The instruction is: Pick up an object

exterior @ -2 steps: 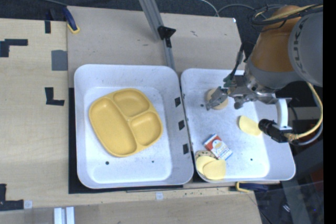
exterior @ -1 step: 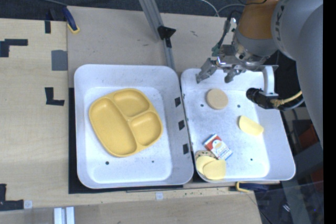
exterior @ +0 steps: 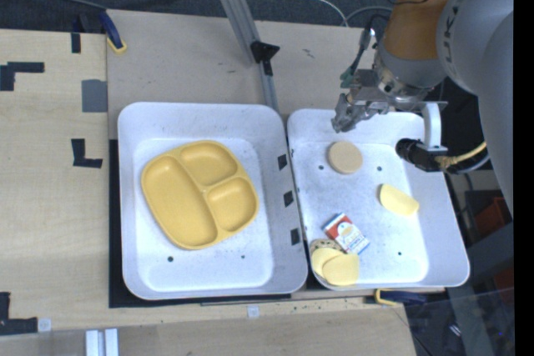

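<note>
The jaws (exterior: 344, 122) hover just far of the disc (exterior: 345, 157), their opening impossible to tell; descending here risks striking the bin wall (exterior: 310, 114).

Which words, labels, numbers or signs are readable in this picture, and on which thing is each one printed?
Nothing here reads as a word or number.
Small packet in the right bin: red, white and blue print, too small and blurred to read.
Yellow tray in the left bin: no text visible.
Round tan disc and the yellow pieces: no markings visible.
</note>
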`<state>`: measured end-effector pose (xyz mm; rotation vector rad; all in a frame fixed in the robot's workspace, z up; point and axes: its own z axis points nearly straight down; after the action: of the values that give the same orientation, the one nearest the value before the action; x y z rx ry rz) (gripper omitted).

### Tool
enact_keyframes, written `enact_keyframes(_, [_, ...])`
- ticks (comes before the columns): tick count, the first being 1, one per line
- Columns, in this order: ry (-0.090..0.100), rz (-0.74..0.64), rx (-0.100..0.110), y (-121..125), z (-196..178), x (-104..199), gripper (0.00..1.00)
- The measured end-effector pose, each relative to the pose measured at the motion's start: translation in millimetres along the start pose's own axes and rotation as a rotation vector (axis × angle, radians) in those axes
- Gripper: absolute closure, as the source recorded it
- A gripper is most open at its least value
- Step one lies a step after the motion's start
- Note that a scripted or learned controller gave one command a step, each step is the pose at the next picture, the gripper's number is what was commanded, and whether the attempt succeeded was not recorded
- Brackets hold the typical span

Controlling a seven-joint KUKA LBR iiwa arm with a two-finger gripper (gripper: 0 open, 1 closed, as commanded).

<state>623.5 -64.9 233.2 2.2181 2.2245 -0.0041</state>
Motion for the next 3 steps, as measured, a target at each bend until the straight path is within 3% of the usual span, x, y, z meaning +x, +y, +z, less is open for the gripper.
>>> enact_keyframes(1, [0.004,-0.005,0.001,56,47,95,1.0])
enact_keyframes(2, [0.0,0.001,0.0,56,45,90,0.0])
enact_keyframes(3, [-0.001,-0.001,0.0,56,35,90,1.0])
